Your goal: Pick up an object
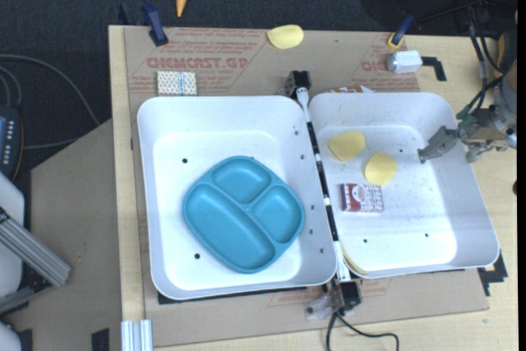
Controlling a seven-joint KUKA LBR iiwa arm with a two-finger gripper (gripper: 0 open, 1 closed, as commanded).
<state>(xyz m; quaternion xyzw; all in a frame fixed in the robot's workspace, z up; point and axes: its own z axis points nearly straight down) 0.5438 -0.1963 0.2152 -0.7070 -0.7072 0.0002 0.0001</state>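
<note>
The right bin holds three small things. Two yellow pieces lie near its far left: one close to the divider, the other just right of and below it. A small red and white packet lies flat in front of them. My gripper reaches in over the bin's right rim, to the right of the yellow pieces and apart from them. Nothing hangs from it.
The left bin holds a blue divided plate. On the bench behind the bins lie a yellow piece, a patterned packet and a white block. An orange carrot toy lies on the floor.
</note>
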